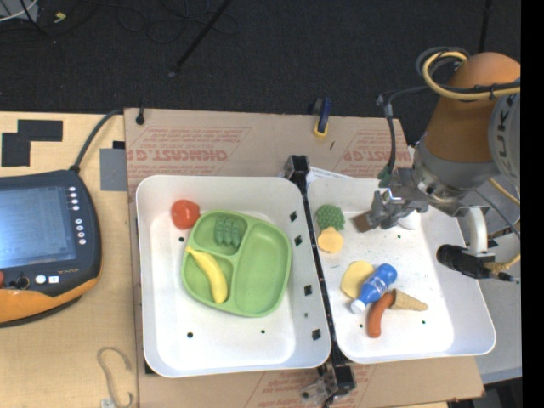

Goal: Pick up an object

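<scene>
The gripper (384, 211) hangs over the far part of the right bin (463, 330); whether it is open or closed cannot be told. Left of it lie broccoli (330, 218) and a yellow round piece (330, 241).

Green plate (255, 270), yellow banana (208, 274), red tomato (184, 214), blue bottle (375, 285).

Two bins (161, 330), one plate (255, 300)
</scene>
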Controlling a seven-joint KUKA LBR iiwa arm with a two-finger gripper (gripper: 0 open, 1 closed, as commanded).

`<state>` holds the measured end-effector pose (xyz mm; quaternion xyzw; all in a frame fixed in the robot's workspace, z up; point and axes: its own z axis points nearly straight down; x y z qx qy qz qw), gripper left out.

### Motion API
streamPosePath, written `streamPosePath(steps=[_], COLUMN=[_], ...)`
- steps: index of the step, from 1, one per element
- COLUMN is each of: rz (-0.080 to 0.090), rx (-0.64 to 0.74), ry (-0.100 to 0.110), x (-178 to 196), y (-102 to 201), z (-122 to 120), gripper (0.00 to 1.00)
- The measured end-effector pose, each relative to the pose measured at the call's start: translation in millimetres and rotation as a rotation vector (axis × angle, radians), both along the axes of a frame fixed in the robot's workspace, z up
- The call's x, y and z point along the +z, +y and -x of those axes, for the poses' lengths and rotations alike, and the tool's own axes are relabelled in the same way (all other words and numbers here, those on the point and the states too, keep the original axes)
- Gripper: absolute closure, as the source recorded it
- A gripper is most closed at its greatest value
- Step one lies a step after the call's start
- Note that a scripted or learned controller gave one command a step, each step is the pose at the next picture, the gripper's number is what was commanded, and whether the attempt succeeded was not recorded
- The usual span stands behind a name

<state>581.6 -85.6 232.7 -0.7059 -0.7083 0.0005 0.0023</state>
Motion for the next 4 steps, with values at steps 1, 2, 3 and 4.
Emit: streamPosePath(steps=[1, 2, 3, 4], rz=[0.001, 0.001, 0.002, 0.003], rx=[0.001, 0.001, 0.000, -0.002], ry=[0.001, -0.001, 0.000, -0.001], x=[-8.4, 0.0, -12.5, -15.1], y=[59.6, 105.3, 149.4, 163.8], z=[3.1, -0.4, -6.5, -9.6], gripper=[1.00, 1.00, 1.00, 1.00])
